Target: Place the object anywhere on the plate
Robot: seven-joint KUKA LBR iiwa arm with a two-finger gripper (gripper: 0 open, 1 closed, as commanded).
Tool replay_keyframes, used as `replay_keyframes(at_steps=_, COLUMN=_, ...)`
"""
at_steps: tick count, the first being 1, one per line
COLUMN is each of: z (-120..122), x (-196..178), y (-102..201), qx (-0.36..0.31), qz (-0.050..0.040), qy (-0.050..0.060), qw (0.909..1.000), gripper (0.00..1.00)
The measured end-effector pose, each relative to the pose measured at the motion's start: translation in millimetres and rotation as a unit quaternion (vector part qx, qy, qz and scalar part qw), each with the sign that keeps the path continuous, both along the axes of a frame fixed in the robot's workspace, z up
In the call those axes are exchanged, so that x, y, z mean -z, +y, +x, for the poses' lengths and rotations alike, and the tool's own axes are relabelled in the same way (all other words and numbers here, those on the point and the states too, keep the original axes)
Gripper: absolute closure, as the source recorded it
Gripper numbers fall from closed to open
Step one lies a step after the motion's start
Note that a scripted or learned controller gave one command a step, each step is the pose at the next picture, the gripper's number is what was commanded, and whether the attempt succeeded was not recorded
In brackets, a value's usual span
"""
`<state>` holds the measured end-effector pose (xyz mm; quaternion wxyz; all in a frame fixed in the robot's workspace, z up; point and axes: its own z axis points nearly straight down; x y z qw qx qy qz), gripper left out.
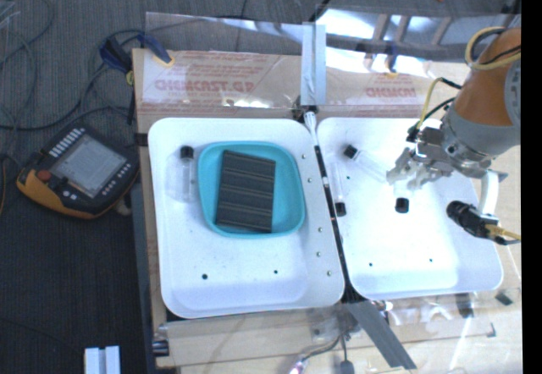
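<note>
You see the tool, fingers spread, above a black cube; the plate sits at 9 o'clock.

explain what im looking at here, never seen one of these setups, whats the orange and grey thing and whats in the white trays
The orange and grey thing is a robot arm, reaching in from the right. At its end is a claw for picking things up; it hangs over the right tray, and nothing shows between its fingers. The picture comes from one fixed camera above the bench, looking down at a slant.

The left white tray holds a turquoise plate with a dark ribbed block lying on it, and a clear vial with a black cap beside the plate. The right white tray holds another small capped vial and a small black piece just below the claw. On the floor at left lies the arm's handheld control pad.
</note>
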<state>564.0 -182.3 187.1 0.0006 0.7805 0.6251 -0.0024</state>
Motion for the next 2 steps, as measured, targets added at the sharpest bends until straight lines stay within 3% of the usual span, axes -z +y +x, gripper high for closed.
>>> replay_keyframes(at_steps=1, z=0.1, x=-0.1, y=0.2, qx=0.0, qz=0.0002, qy=0.0, qw=1.0, gripper=0.0)
replay_keyframes(at_steps=2, z=19.6, x=-163.8, y=17.5, qx=0.113, qz=-0.0001, qy=-0.002, qw=0.9936, gripper=0.0)
